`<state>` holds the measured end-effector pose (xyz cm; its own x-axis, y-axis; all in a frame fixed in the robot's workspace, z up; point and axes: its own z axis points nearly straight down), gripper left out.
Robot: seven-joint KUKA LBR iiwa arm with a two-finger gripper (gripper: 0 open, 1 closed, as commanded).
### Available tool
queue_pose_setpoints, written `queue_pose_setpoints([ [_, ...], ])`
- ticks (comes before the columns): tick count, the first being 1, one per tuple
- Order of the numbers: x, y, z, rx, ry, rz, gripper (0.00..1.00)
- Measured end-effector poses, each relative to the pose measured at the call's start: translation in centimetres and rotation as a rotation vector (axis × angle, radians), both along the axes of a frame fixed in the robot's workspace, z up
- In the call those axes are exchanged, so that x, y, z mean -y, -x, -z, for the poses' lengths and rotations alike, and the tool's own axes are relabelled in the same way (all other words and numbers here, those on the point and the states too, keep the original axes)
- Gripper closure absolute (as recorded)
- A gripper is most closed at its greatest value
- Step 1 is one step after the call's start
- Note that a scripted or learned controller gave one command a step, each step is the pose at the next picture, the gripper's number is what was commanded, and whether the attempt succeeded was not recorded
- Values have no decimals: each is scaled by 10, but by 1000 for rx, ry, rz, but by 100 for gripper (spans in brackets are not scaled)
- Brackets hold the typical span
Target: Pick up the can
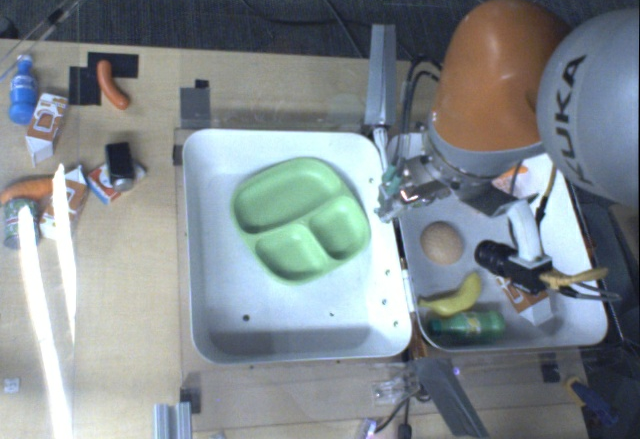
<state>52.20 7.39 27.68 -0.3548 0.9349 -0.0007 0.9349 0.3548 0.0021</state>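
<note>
Although the task calls for lifting it, the can (pixel 470 327) lies on its side on the floor of the right bin (pixel 578 323), against the near wall, dark green, with nothing gripping it. A banana (pixel 455 296) rests just beside it on the far side, touching or nearly so, and a round tan item (pixel 442 244) sits farther back in the same bin.

Status: the pick is judged not yet made. The gripper (pixel 398 192) sits above the divide between the two bins, towards their far side and well apart from the can. Whether it is open or closed cannot be told from this angle, and nothing is seen held in it. Approach, descent, closure on the can and lift all remain outstanding.

The left bin (pixel 215 257) holds a green divided plate (pixel 300 217), which is not part of the task.

Markings: the letters "UKA" read in dark print on the grey arm (pixel 590 107), the leading letter being cut off. The can's label is too small to read.
</note>
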Motion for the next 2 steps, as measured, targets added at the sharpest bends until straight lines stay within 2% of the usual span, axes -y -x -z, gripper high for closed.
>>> queue_pose_setpoints([
  [1, 60, 33, 14, 0, 0, 8, 100],
  [2, 59, 30, 5, 3, 1, 6, 100],
])
